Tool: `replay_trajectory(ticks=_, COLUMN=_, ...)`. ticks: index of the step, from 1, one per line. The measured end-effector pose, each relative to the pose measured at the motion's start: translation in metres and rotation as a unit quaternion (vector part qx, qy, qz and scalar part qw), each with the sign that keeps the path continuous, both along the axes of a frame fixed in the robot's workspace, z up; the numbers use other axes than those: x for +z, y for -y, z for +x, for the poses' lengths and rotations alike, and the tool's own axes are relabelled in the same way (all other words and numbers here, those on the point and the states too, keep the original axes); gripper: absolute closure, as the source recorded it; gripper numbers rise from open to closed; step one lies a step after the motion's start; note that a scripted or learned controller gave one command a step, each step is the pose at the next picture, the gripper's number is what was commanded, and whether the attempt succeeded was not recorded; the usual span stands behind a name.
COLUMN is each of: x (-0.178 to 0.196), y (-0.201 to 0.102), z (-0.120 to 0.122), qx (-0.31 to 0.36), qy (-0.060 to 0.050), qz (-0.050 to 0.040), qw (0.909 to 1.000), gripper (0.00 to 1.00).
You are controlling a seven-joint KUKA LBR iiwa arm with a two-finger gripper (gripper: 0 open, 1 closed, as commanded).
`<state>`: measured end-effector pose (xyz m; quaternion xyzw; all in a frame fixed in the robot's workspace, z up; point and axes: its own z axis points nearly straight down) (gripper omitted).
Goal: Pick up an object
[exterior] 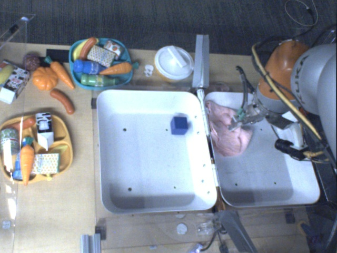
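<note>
— While the left bin held a small blue cube toward its upper right, what lay beside it?

— A crumpled pink cloth lay in the right bin, against its left wall near the top.

— And the arm?

— It reached in from the right, and the gripper was down at the cloth's upper right edge. Whether the fingers were spread or closed could not be told.

The arm is smooth grey metal with rounded joints, an orange band above the wrist, and black and yellow cables looping along it.
</note>
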<state>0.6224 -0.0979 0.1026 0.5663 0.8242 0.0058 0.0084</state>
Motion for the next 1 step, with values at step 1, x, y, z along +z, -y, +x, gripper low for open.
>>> replay_trajectory(ticks=1, x=0.0837, y=-0.0744, z=0.0473, qx=0.088, qy=-0.008, qz=-0.0016, qw=0.9961, gripper=1.00)
